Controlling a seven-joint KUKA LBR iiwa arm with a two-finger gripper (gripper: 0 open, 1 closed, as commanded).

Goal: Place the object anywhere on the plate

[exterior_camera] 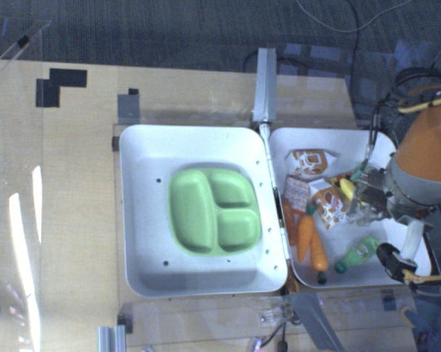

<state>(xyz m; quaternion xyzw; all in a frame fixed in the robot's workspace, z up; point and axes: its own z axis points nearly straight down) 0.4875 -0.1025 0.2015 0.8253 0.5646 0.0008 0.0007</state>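
From where I stand the wooden bench (pixel 73 218) carries two shallow white bins side by side. The left bin (pixel 139 196) holds a green plate (pixel 214 210), three compartments, lying flat near the middle, with bare white floor showing all round it; it is nearer the bin's right wall than its left.

The right bin (pixel 297 273) is crowded. A snack packet (pixel 310 161) lies toward the far wall, a second packet (pixel 296 193) sits below it close to the divider, and a third (pixel 329 204) lies just beside that one. A small yellow item (pixel 347 188) rests near the arm's wrist. Two carrots (pixel 310 242) lie side by side against each other, pointing toward the near wall, close to the shared rim between the bins. A green bottle (pixel 357 254) lies on its side near the near right corner.

The arm (pixel 424 160), orange above a grey wrist, leans in from the right over the right bin's far edge. The gripper (pixel 368 200) hangs over the packets and the yellow item. Whether its jaws are open or closed I cannot tell; the metal parts blur together there. The open floor in this bin is a small patch between the carrots, the bottle and the gripper.
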